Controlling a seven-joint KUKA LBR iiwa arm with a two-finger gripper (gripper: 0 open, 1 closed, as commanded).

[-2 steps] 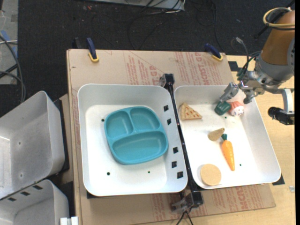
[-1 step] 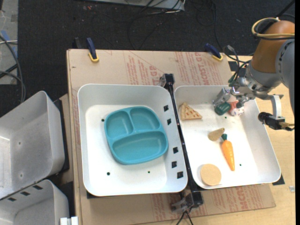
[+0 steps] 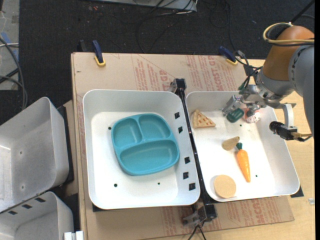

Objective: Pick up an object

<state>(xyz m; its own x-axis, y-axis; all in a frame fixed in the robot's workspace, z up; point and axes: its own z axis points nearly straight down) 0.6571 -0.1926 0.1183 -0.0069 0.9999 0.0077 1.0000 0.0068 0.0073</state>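
Observation:
My gripper hangs low over the back of the right bin, reaching in from the right. Directly beneath it lie a small dark green object and a white-and-red object; whether either is held cannot be judged. To the left of the gripper a tan waffle wedge rests near the bin's back left corner. Further forward are a small tan oval piece, an orange carrot and a round tan cookie.
The left bin holds a blue divided plate. A black divider runs between the two bins. Grey tubs stand off the bench at the left. Clamps grip the board's back edge.

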